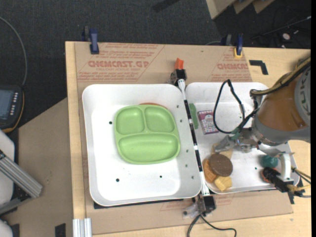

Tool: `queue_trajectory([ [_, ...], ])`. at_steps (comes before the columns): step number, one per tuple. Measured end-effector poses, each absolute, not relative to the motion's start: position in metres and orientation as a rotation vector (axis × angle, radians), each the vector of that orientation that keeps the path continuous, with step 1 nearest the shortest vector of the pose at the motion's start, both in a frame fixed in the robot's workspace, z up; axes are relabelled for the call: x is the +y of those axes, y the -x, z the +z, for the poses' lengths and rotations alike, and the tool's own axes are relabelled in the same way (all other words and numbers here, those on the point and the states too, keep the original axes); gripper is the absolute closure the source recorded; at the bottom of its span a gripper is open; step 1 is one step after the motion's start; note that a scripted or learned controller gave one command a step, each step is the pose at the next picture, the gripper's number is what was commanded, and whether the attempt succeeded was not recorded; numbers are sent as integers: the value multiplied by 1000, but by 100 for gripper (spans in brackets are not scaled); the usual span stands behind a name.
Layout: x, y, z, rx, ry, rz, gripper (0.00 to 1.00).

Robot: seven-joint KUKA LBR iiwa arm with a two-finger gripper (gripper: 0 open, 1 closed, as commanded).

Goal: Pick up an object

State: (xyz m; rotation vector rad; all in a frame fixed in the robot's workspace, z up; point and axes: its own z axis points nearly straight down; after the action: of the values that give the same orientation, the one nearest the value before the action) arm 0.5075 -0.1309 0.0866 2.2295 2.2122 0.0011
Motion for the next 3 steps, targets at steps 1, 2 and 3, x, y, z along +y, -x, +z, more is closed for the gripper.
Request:
queue_trajectory([
  [1,-183,-584,87,2215,-2213,5,0],
  [2,-140,-671,86,2223,-2208,10,0],
  [3,-200,-587,86,2213,-2230,-3,0],
])
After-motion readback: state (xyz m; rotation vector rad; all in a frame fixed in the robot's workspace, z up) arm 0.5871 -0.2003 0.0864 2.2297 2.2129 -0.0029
